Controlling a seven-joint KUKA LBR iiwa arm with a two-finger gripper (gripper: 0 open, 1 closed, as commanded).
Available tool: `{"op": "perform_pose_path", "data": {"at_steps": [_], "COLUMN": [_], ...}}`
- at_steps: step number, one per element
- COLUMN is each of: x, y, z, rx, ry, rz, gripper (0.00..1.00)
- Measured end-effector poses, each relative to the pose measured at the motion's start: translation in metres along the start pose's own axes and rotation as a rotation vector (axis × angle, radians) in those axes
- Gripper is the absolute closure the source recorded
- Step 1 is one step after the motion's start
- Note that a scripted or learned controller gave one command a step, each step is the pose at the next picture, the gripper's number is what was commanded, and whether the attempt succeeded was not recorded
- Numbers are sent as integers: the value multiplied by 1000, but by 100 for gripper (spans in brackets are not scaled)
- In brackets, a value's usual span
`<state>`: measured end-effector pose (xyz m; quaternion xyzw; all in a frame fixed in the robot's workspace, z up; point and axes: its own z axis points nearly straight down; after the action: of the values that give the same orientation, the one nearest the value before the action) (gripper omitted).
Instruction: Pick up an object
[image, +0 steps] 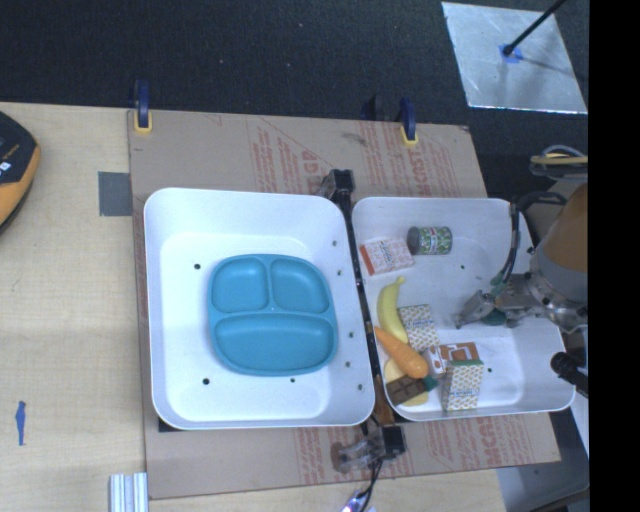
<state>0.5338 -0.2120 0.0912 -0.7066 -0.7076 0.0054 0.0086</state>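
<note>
my gripper (478, 312) low over right bin (478, 212), fingers spread, holding nothing | curved smooth banana (391, 309) at my 9 o'clock | small cylindrical can (430, 240) at 11 | moulded blue divided plate (272, 313) in left bin (165, 300)

Even overhead light, soft shadows (slightly blurry), white bins (165, 300) bright

A robot test lab: clamped cardboard sheet (300, 150), twin white bins (170, 300), cabling, taped floor marker (515, 55).
</note>
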Motion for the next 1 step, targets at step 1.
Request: {"op": "perform_pose_path", "data": {"at_steps": [1], "x": [1], "y": [75], "z": [-3], "rx": [-23], "ry": [-6], "rz": [-6], "gripper": [0]}}
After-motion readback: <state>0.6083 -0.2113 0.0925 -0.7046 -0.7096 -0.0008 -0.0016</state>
